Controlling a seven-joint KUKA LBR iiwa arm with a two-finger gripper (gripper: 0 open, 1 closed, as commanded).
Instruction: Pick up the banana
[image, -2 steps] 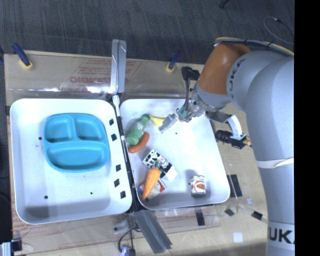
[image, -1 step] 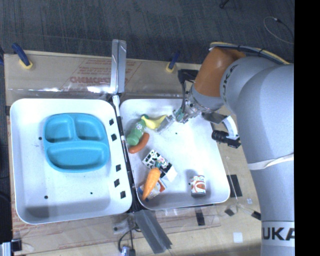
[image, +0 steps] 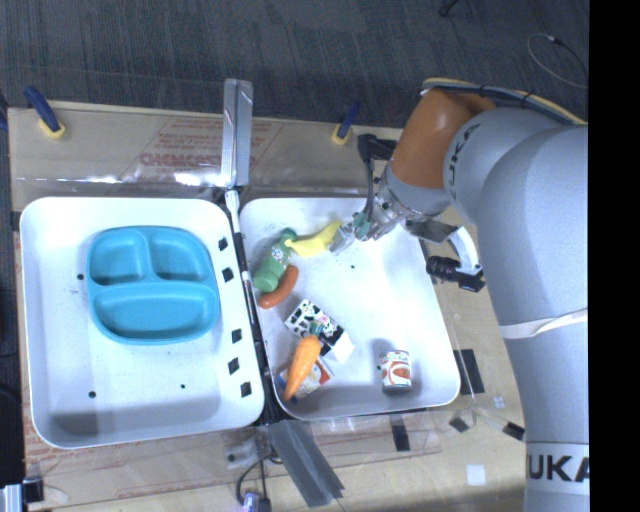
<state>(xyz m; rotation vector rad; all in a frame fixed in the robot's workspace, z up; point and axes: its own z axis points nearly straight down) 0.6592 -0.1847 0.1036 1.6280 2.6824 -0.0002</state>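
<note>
While the banana (image: 315, 240) lies near the far wall of the right bin (image: 425, 330), its right tip sits just beside the gripper (image: 362, 226); whether the gripper is apart or together cannot be told. Nearby lie a green toy (image: 272, 262), a carrot (image: 300, 366) and a small can (image: 396, 369). A blue divided plate (image: 152, 282) occupies the left bin (image: 50, 300).

Dark carpet floor (image: 300, 40) behind wooden bench (image: 130, 140); blue clamps (image: 45, 112) on its far edge, even light.
</note>
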